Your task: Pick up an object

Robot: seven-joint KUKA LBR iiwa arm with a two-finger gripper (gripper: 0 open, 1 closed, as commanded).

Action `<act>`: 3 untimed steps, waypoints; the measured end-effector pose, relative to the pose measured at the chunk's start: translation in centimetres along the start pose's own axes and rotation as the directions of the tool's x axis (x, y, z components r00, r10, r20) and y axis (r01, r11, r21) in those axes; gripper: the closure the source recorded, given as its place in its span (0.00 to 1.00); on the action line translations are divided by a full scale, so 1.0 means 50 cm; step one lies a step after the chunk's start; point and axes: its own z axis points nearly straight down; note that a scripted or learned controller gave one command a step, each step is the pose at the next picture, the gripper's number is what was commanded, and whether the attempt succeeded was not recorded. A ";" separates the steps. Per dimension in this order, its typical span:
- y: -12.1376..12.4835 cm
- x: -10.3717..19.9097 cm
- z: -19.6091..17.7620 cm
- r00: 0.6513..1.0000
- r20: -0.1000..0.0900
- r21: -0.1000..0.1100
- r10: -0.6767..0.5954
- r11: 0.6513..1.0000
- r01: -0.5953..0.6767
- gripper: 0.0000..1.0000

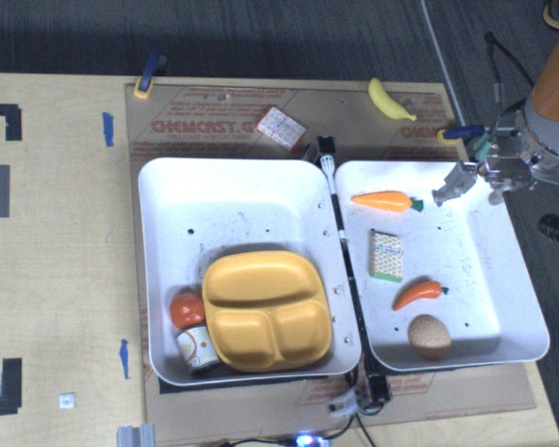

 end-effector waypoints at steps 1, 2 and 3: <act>-0.097 0.073 0.185 1.000 0.001 -0.001 0.001 1.000 -0.001 0.00; -0.156 0.093 0.333 1.000 0.001 -0.006 0.001 1.000 -0.001 0.00; -0.154 0.093 0.312 1.000 0.002 -0.010 0.001 1.000 -0.001 1.00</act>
